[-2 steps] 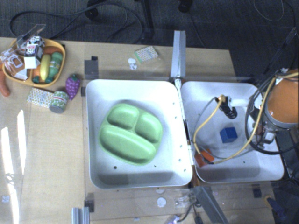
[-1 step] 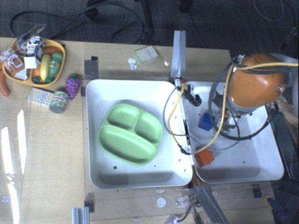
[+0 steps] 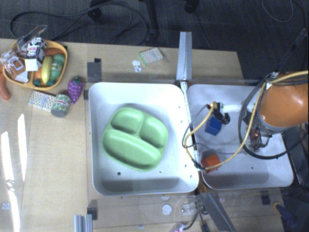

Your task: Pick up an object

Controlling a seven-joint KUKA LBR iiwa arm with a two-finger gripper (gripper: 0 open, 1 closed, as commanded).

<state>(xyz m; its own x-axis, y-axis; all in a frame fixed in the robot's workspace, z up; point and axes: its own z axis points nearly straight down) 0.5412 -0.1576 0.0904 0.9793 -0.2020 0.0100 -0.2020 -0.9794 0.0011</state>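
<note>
Blue block [image 3: 213,126], blurred, orange lump [image 3: 210,161] partly hidden

Light is even and diffuse, and the whole frame is soft and low in detail. The left bin [image 3: 96,129] and right bin [image 3: 275,175] read brightest, each with a grey shadow band along its wall at 6 o'clock. White glare streaks cross the wooden bench [image 3: 48,168] at 8 o'clock. The carpet [image 3: 72,13] at 12 o'clock is dim. The green divided plate [image 3: 136,138] casts a faint, soft-edged shadow. The blue block [image 3: 213,125] looks blurred.
</note>
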